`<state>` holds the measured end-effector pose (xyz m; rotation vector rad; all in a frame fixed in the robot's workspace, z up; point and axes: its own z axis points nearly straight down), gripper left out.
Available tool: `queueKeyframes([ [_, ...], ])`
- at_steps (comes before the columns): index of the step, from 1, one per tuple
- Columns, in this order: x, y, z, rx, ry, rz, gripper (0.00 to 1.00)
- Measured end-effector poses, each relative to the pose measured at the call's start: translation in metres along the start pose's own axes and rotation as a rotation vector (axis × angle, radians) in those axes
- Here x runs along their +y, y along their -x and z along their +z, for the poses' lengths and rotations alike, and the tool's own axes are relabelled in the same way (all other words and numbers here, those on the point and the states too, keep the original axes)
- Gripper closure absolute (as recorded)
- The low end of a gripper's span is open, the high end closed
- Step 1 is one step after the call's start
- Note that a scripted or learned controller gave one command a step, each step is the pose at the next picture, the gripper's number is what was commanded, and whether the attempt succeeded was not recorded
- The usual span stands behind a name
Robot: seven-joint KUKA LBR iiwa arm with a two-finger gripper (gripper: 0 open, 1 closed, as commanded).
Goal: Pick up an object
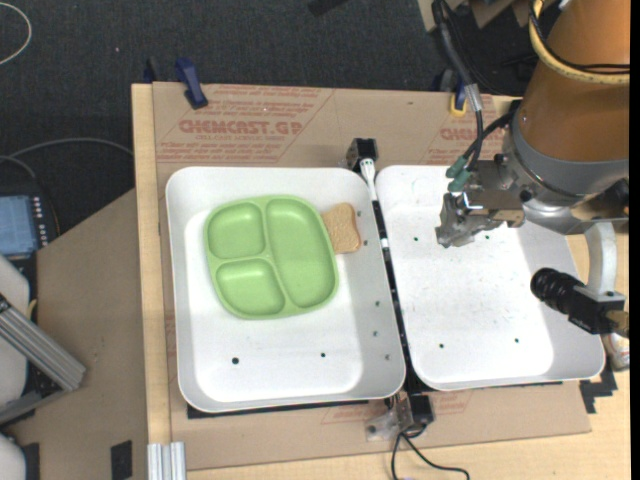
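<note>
A green three-compartment plate [270, 256] lies in the left bin [200, 358]. A small tan rectangular piece [343, 228] rests against the plate's right rim, close to the divide between the bins. My gripper [455, 232] hangs over the upper left part of the right bin [480, 348], well to the right of the tan piece and apart from it. I see nothing under or around its tip but the bare white bin floor.
A black cylindrical part [565, 298] juts over the right bin's right edge. The arm's large orange-banded body [585, 78] looms above the right bin's far corner. Both bins rest on a cardboard sheet [250, 118] with clamps at the far edge.
</note>
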<state>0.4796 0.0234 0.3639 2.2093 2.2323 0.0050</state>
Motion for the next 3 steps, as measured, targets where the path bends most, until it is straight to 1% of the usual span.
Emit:
queueKeyframes([
  [1,0.001,-0.052,-0.017,0.000,0.002,0.004,1.00],
  [2,0.001,-0.047,-0.041,-0.001,0.002,0.010,1.00],
  [3,0.001,-0.059,-0.091,0.000,0.005,0.008,1.00],
])
